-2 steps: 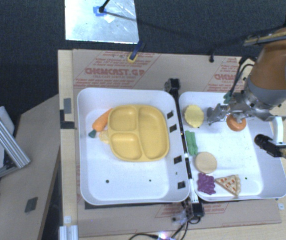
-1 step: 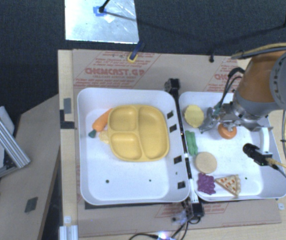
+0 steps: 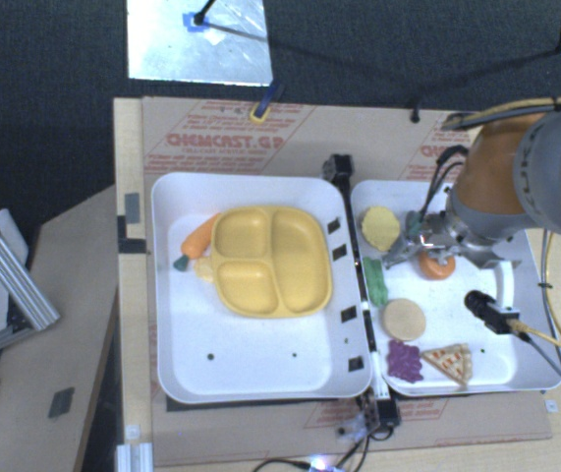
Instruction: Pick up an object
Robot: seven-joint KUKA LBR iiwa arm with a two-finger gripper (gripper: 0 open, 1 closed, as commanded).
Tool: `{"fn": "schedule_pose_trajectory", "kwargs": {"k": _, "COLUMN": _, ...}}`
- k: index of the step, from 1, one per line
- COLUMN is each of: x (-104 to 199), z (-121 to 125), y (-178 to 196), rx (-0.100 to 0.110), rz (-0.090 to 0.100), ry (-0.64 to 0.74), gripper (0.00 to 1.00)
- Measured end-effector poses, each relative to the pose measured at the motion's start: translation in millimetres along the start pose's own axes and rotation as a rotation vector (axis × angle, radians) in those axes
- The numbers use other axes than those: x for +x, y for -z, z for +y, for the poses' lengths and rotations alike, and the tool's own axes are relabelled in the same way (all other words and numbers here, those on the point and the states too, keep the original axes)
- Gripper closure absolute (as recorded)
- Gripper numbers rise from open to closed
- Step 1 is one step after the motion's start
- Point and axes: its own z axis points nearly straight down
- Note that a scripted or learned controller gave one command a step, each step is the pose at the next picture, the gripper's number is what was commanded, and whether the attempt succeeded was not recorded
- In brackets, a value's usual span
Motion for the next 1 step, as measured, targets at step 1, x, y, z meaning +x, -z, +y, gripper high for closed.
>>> {"fn": "schedule_pose_trajectory", "kwargs": {"k": 1, "x": -0.1, "z": 0.2, "y": 9.1, "rx": -0.001, "rz": 0.000, "ry": 0.000, "gripper": 1.00}}
